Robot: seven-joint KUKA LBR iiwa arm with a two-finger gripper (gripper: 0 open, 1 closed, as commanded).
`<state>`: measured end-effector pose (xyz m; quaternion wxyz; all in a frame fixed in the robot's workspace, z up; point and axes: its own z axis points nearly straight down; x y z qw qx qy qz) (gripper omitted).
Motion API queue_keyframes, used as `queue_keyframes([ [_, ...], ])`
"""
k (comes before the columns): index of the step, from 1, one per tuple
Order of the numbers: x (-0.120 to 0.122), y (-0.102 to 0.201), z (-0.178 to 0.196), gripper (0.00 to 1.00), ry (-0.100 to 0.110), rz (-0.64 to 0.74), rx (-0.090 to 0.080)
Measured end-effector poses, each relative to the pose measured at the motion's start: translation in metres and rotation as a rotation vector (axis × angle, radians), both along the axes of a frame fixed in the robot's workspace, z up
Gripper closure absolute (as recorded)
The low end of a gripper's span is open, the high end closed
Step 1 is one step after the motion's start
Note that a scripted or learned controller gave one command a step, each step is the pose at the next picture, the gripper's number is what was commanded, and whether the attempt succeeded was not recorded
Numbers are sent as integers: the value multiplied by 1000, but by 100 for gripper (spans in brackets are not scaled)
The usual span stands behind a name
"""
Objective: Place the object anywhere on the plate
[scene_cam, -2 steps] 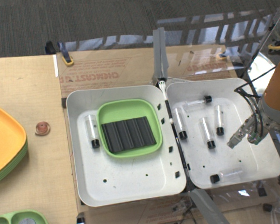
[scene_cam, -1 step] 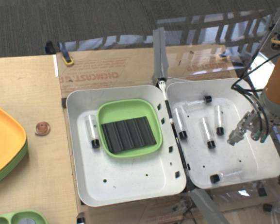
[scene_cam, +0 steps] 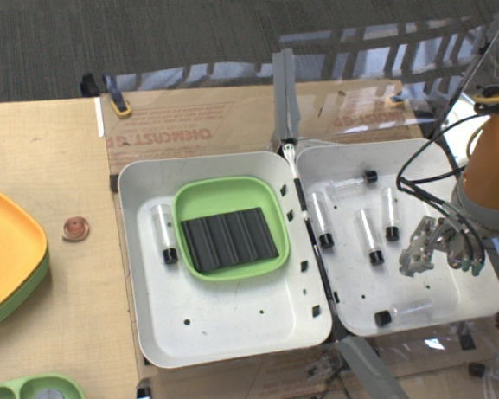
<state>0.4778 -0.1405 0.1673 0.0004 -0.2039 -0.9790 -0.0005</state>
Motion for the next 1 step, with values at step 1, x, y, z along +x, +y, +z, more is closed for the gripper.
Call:
queue_keyframes([
  [1, 0, 0, 0, 0, 0, 0, 0],
])
